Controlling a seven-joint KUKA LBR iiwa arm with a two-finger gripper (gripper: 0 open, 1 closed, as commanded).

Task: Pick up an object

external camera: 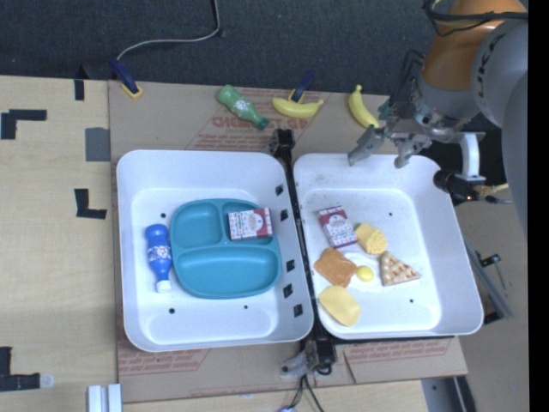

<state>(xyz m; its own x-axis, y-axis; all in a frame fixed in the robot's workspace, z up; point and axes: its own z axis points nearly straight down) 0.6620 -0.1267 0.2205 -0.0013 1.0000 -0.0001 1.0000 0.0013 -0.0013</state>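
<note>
Objects to pick: loose food toys lie on the floor of the right bin (446, 256), none chosen yet as far as I can judge; nothing sits between the fingers.
Red carton (336, 227): nearest the bin's middle, lying flat, so a top-down pinch looks possible.
Yellow piece (371, 239): just beside the carton toward the right wall; its exact kind is hard to make out.
Pizza slice (398, 270): flat, near the right wall, just below the yellow piece.
Bread piece (334, 267): brown, by the left wall, with a small yellow ball (364, 274) just beside it.
Yellow lump (340, 305): near the front-left corner, apart from the walls.
Gripper (380, 151): hangs over the right bin's back edge with its fingers spread and released, well apart from every toy; probably placed there before a descent.
Arm (480, 50): comes in from the right, cut off by the picture's top and right edges.
Left bin (137, 178): holds a blue tray (214, 269) with a second red carton (250, 224) on its back-right part, and a blue bottle (158, 257) beside the tray near the left wall.
Bench beyond the bins: a green bottle (242, 106) and two bananas (297, 106) (361, 108) lie behind the back edges, out of the bins.
Hard to see: carton labels are too blurred to read.
</note>
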